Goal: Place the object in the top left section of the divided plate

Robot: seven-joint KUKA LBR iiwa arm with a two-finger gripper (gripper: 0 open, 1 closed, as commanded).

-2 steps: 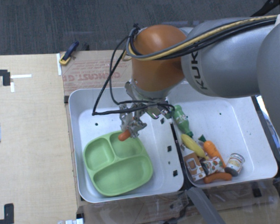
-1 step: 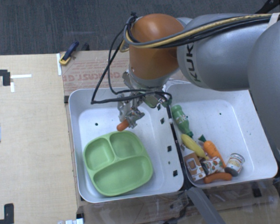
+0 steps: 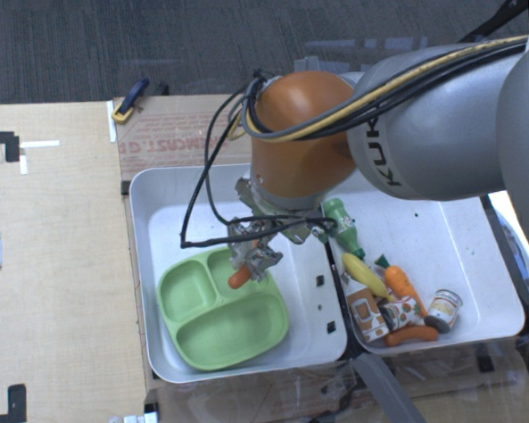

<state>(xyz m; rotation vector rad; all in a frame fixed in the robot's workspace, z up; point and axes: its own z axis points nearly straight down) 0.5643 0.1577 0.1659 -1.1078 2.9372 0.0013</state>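
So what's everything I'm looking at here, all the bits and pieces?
Bins: two, white, side by side on the bench.
Divided plate: one, green, three sections, in the left bin.
Small orange object: one, at the gripper's tip, over the plate's top right section; too small to tell what it is.
Green bottle: one, right bin, near the divider.
Banana: one, yellow, right bin.
Carrots: two, orange, right bin, one lying near the front edge.
Small carton: one, brown and white, right bin.
Little jar: one, pale, right bin's front corner.
Blue and yellow tool: one, on the bench behind the bins.
Arm: one, grey with an orange band, reaching from the right.
Gripper: one, above the plate.
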